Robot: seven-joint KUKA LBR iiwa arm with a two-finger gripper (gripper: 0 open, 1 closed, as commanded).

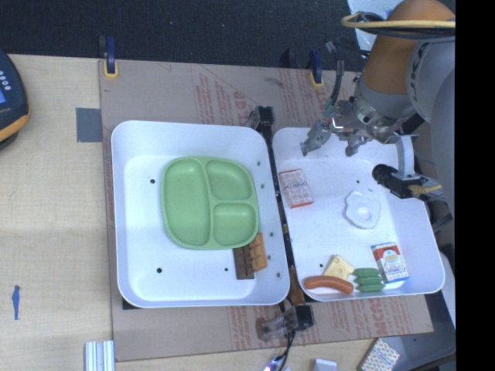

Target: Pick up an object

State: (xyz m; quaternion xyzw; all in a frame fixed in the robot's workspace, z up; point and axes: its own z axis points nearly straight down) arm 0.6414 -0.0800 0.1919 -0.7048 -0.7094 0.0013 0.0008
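**Tool spread above the right bin**

From over the tabletop (54, 207), the tool (335, 143) hangs over the far edge of the right shallow white bin (418, 230), fingers spread apart, nothing between them. Below it lie a small red-patterned packet (295, 188), a clear plastic lump (362, 209), a red-and-white carton (390, 263), a sausage (328, 285) and green beans (369, 280). The left white bin (131, 207) holds a green divided plastic plate (209, 202) and a brown bar (250, 258).

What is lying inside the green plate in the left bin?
The green plate shows three bare compartments. A brown block lies beside it on the bin floor. What is under the plate is covered.
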